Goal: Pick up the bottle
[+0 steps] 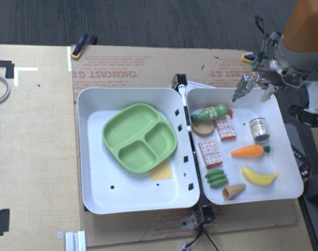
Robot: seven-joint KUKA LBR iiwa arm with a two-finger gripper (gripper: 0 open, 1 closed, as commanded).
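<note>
While the bottle (210,113) lies on its side at the right bin's (287,156) far-left end, untouched, the claw (248,86) hovers above the far rim, fingers apart, empty, presumably pre-approach.

green plate (139,137), carrot (247,151), banana (259,175)

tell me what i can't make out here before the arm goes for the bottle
- Yellow slice, camera view: mostly hidden under the green plate.
- Gripper, camera view: small and seen at a slant; finger state unclear.
- Bottle, camera view: label too small to read.
- Can, camera view: print too small to read.
- Arm, camera view: cut off by the top and right edges.
</note>
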